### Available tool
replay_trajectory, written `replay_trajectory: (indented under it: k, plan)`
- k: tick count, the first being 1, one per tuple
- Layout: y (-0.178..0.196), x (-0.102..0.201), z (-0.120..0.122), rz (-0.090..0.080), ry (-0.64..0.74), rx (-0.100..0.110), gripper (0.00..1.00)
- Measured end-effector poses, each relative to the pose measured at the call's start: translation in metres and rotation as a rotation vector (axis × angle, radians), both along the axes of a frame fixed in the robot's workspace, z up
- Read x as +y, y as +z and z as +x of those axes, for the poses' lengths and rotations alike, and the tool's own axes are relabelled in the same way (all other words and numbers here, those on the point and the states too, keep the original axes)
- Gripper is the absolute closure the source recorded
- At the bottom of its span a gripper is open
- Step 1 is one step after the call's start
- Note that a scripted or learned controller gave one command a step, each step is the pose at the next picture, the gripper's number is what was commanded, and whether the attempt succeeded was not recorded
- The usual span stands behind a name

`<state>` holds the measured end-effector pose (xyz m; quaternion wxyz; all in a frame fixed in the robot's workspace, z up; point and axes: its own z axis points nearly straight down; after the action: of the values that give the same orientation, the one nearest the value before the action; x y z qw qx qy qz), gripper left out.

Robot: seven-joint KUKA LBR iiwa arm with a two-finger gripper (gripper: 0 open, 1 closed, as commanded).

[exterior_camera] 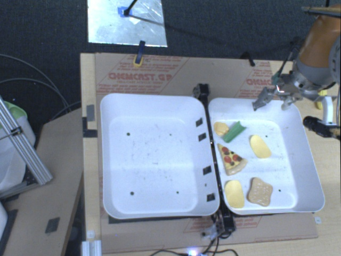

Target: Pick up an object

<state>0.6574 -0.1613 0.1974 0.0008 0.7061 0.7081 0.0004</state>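
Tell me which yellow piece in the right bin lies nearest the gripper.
The yellow oval piece right of the green piece; the others lie farther from the gripper.

Even, soft lighting; slight blur; foil sheet (127,14) glares.

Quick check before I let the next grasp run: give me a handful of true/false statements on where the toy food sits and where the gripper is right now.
1. All the toy food lies in the right bin. True.
2. The gripper is clamped on the pizza slice. False: it is open, holding nothing, above the right bin's far rim, apart from the slice.
3. The green piece rests against a yellow piece near the divider. True.
4. The toast slice sits in the left bin. False: it lies in the right bin's near part, beside a yellow oval.
5. Another yellow oval lies right of the pizza slice. True.
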Motion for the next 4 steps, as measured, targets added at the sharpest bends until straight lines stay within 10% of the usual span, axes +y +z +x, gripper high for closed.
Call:
replay_trajectory:
  k: [1, 2, 3, 4]
  plan:
    - [-0.118, -0.028, -0.067, 0.002, -0.006, 0.009, 0.0]
    - [-0.113, -0.033, -0.127, 0.001, -0.005, 0.005, 0.0]
    - [-0.112, 0.059, -0.064, 0.003, 0.011, -0.005, 0.0]
    - [-0.102, 0.052, -0.067, 0.0, 0.002, -0.003, 1.0]
